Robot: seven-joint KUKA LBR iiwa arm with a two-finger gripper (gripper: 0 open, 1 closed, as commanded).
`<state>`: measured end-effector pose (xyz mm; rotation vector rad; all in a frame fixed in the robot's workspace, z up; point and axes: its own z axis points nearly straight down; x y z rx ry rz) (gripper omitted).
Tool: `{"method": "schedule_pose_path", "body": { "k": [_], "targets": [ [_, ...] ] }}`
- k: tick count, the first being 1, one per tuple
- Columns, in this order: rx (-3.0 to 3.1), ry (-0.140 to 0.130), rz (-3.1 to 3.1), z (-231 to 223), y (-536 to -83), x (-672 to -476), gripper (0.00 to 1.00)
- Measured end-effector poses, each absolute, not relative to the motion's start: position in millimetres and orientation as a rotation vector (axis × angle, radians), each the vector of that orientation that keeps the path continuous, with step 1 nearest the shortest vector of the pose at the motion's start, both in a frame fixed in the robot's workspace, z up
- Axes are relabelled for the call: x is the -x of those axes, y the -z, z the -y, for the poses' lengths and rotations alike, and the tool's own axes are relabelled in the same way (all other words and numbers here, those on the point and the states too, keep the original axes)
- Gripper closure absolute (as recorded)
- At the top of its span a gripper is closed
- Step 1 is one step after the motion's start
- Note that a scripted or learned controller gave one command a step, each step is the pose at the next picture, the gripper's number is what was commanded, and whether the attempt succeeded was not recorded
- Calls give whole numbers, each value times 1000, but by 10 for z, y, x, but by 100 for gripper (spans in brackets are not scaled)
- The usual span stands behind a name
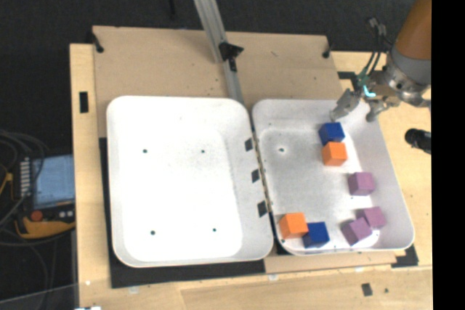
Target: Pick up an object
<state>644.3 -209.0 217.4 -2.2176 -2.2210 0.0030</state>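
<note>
Nearest the camera, at the near edge of the right-hand shallow white bin (290, 127), an orange cube (293, 224) and a blue cube (316, 234) sit touching, the blue one just right of the orange. Further right along the same near rim lie two purple blocks, one (356, 230) near the corner and another (374, 216) just behind and to its right, the pair touching or almost so. A third purple block (361, 183) rests alone beside the right wall, around the middle of the bin. Beyond it, toward the far side, a second orange cube (334, 153) sits directly in front of a second blue cube (331, 132), the two in contact.

Just past that far blue cube, over the far right corner of the bin, hovers the pincer (360, 105). Its two grey fingers are spread apart, with nothing between them; the left finger (344, 107) points down toward the bin close to the blue cube, though whether it touches anything cannot be told. Above it, the grey arm with its orange band (415, 29) enters from the right.

To the left, the other shallow white bin (182, 178) lies alongside on the wooden desk (160, 62). A slanted metal pole (207, 3) rises from behind the bins.
</note>
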Motion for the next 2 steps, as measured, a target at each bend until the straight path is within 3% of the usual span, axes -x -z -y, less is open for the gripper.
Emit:
{"method": "schedule_pose_path", "body": {
  "k": [1,2],
  "targets": [
    [2218,-4,2228,2099,-2206,-6450,0],
    [2221,-6,2222,2108,-1752,-6364,0]
  ]
}}
